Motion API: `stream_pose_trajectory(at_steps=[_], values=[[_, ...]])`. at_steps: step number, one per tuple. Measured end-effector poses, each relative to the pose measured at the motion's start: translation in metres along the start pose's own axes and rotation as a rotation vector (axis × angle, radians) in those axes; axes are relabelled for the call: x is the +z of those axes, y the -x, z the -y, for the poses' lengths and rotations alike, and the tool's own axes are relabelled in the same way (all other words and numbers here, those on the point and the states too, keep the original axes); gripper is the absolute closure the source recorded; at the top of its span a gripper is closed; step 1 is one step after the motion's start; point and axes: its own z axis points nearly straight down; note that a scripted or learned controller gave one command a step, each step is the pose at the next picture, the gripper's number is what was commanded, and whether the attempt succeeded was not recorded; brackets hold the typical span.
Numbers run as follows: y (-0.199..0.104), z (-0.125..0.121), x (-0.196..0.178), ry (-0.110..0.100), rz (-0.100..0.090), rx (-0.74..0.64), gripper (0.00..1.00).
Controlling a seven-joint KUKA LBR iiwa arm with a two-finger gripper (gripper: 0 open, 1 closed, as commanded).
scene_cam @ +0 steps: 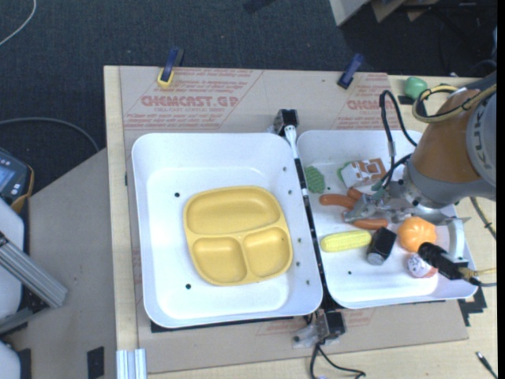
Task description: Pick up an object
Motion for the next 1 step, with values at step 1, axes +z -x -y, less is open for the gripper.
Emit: stream_pose_trajectory(at_steps=[1], values=[[0.0010,0.0010,-0.0084,0.000,0.004,0.001,1.00]])
